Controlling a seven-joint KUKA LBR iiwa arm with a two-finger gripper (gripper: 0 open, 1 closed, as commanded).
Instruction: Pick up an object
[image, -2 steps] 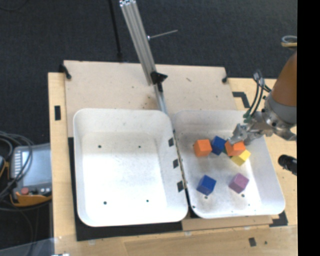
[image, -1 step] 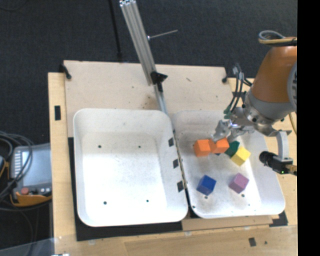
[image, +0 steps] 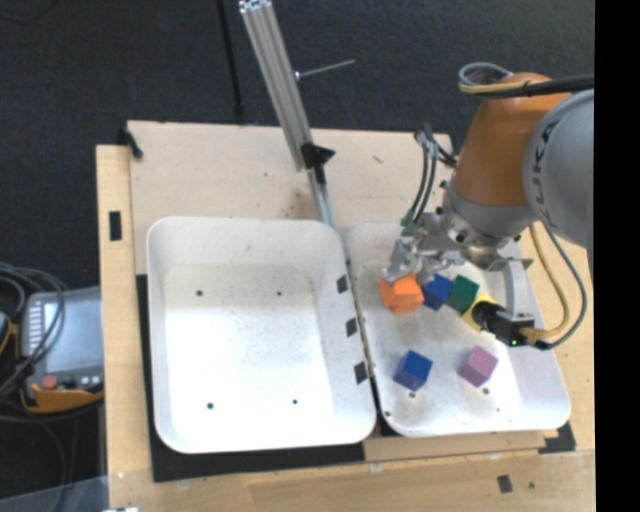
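The bench (image: 230, 165) carries two white bins side by side. The left bin (image: 255, 335) shows only bare floor. The grey arm (image: 520, 150) with its orange band hangs over the far edge of the right bin (image: 545, 395). Its gripper (image: 412, 262) sits just above an orange cube (image: 403, 294) near that bin's left wall; I cannot tell its state. Touching the orange cube stands a blue cube (image: 437, 292), then a green cube (image: 463, 293). Nearer the front edge lie another blue cube (image: 412, 369) and a purple cube (image: 478, 366), apart.
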